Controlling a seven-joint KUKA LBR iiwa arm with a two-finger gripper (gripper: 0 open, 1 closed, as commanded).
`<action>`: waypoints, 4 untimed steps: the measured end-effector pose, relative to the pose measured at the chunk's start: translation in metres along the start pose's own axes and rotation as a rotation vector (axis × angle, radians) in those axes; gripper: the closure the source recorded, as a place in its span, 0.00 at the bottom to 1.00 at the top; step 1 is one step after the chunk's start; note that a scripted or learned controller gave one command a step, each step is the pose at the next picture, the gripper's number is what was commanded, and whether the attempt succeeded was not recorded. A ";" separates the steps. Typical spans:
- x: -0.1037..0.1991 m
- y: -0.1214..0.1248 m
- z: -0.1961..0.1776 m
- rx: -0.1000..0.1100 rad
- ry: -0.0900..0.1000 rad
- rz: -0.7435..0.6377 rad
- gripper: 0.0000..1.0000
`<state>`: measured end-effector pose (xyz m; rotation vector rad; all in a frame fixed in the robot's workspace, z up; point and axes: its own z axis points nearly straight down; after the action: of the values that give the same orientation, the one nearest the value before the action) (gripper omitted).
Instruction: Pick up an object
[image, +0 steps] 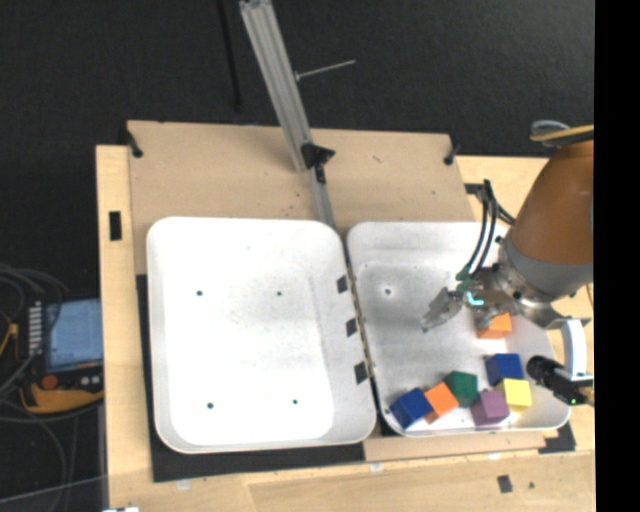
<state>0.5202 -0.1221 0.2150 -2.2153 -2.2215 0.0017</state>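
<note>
My gripper (438, 310) hangs over the middle of the right bin (400, 260), pointing toward the lower left, with bare bin floor under it. An orange block (495, 323) lies just to its right, partly under the wrist. Along the bin's near edge lie a blue block (410, 405), an orange block (440, 398), a green block (462, 385), a purple block (490, 406), a yellow block (517, 392) and a second blue block (505, 367). None of them touches the gripper.
The left bin (250, 330) sits beside the right one, with a dividing rim (355, 320) between them. A slanted metal pole (290, 110) rises behind the bins. Cables and a blue device (70, 335) lie off the bench at the left.
</note>
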 end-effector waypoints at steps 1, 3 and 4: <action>0.000 0.001 -0.002 -0.006 -0.001 0.003 0.00; 0.000 0.012 0.108 0.002 -0.003 0.007 0.00; -0.002 0.013 0.117 -0.004 -0.004 0.007 0.00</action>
<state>0.5327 -0.1239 0.0979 -2.2274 -2.2179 0.0015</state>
